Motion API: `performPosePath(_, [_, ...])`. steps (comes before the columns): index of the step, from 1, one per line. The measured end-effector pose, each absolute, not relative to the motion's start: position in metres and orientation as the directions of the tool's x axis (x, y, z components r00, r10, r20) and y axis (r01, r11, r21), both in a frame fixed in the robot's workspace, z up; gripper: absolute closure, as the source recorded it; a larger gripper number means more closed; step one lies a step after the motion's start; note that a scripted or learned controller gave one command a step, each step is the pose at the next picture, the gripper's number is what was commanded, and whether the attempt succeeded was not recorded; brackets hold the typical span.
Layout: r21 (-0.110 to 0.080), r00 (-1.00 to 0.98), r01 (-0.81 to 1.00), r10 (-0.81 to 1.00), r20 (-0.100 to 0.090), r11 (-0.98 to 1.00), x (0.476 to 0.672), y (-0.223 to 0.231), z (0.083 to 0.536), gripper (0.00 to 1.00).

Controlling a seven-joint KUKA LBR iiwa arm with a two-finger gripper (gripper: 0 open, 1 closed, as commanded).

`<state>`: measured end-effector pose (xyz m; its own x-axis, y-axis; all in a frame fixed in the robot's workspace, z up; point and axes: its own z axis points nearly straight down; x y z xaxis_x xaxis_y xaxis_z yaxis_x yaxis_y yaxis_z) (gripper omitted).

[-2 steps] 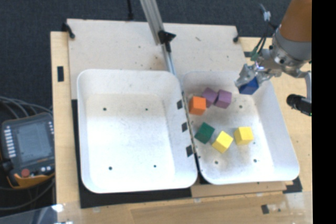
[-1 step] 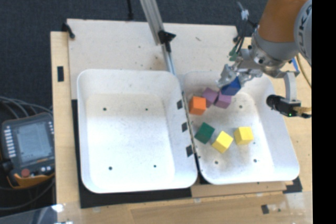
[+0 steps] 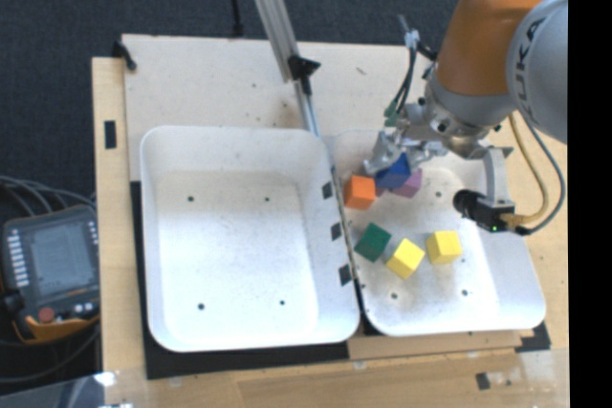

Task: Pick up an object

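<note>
My gripper (image 3: 395,156) hangs over the upper left part of the right bin (image 3: 507,301), below the orange-banded wrist. Directly under its tip is a blue cube (image 3: 393,176), with a purple block (image 3: 410,185) touching it on the right. An orange cube (image 3: 360,192) lies just to the left, near the bin's left wall. Farther toward the front lie a green cube (image 3: 372,243) and two yellow cubes (image 3: 405,257) (image 3: 444,246). The gripper body hides part of the blue cube, so contact with it is unclear.
The left bin (image 3: 163,158) sits beside the right one, sharing a middle divider. A slanted metal rail (image 3: 273,5) crosses above the bench at the back. A black cable and connector (image 3: 483,205) hang off the arm over the right bin.
</note>
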<state>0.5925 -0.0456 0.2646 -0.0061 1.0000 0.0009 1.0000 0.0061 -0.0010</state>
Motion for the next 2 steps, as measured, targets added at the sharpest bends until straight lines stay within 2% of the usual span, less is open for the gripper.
performPosePath(1, [-0.002, -0.006, 1.000, 1.000, 0.001, 0.006, 0.589, -0.002, 0.263, 1.00])
performPosePath(2, [-0.002, -0.006, 1.000, 1.000, 0.001, 0.006, 0.573, 0.047, 0.247, 1.00])
